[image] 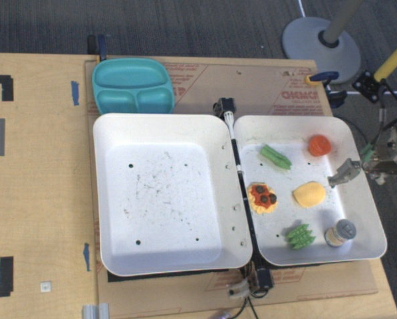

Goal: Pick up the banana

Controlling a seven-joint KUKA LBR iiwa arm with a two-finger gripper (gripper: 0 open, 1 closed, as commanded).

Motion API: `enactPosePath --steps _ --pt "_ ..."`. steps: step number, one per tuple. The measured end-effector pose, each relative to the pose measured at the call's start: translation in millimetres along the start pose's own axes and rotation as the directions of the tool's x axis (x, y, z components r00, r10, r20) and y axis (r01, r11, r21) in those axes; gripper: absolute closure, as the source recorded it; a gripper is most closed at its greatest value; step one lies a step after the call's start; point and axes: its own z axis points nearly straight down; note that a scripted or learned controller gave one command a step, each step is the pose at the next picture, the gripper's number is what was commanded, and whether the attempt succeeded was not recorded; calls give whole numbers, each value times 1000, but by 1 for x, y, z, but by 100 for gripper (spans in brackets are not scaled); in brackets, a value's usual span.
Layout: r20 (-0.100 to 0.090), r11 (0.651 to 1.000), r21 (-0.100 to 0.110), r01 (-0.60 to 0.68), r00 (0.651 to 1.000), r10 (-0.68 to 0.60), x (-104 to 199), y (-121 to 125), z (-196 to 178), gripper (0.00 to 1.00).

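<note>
One: Two white bins sit side by side on a bench. Where is the banana?

Two: Take the toy pizza (263,198) in the right bin (288,119) as your marker. The banana (309,195) lies just to the right of the pizza, apart from it, flat on the bin floor. It reads as a short, plump yellow lump, more stubby than curved.

One: And the gripper (338,177)?

Two: Further right of the pizza and a little up the picture, close beside the banana's upper right end. It is grey and small here, and I cannot tell whether it is open or closed. Nothing is visibly held in it.

One: How would the banana handle?

Two: My guess is a light toy, probably hollow plastic or foam, smooth and rounded, so likely to slip or roll from a poor grip. It does not look fragile. Closing across its narrower width at the middle seems the safest hold.

One: Anything crowding it?

Two: Not closely. A red tomato (320,145) lies up and right of the pizza, a green pod (276,156) just above it, a small can (341,232) down and right
</note>
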Motion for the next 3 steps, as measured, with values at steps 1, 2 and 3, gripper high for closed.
enactPosePath --steps 1,2,3 --pt "-2 984 1 179 984 -179 34 -30 134 0" --pt "-2 930 -1 -369 930 369 93 -29 134 0" --pt "1 688 3 -726 688 726 183 -29 35 0"
